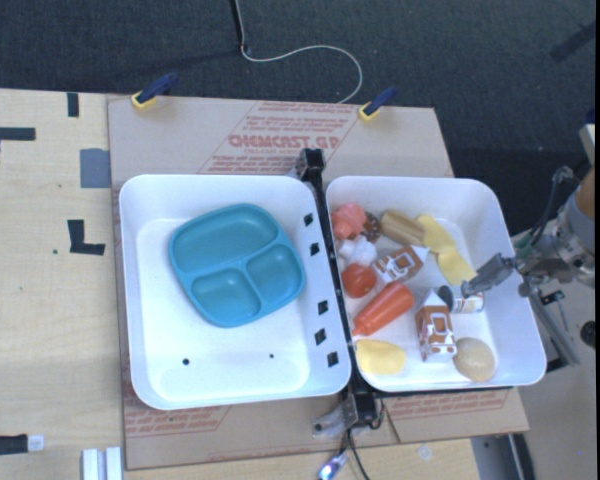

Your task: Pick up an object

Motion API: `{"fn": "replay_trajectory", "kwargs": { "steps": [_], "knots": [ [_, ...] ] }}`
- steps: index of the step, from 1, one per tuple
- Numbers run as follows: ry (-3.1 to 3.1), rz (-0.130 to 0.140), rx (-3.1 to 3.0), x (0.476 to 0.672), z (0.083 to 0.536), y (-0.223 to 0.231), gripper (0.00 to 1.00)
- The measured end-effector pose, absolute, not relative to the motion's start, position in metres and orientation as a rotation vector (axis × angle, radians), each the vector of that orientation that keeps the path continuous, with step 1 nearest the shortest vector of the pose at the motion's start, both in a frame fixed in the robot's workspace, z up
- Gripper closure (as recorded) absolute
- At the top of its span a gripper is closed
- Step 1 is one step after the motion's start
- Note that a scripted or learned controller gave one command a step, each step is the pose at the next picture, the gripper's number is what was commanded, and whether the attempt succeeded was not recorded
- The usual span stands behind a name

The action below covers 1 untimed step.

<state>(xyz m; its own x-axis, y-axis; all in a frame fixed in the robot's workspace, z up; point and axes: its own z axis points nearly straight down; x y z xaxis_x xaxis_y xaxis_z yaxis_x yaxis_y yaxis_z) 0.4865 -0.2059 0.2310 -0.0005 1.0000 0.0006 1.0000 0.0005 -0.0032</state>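
Note:
The right bin (500,218) holds several toy foods: an orange carrot (383,309), a red tomato (358,281), a pink piece (347,220), a brown roll (402,228), two yellow pieces (443,246), a yellow lemon (380,356), a beige potato (474,358) and two small red-and-white cartons (435,331). My gripper (477,283) reaches in over the bin's right wall and hangs low near the right side, just above a small white piece (468,304). I see nothing held in it.
The left bin (145,298) carries a blue divided plate (237,264). A black divider (325,268) with clips runs between the bins. Cardboard (280,133) lies under both, and a white cable (310,53) loops behind.

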Motion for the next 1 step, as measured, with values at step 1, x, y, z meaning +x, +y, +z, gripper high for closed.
{"fn": "replay_trajectory", "kwargs": {
  "steps": [1],
  "knots": [
    [-2.221, 0.003, -2.217, 0.4865, 0.2404, -0.2051, 1.0]
  ]
}}
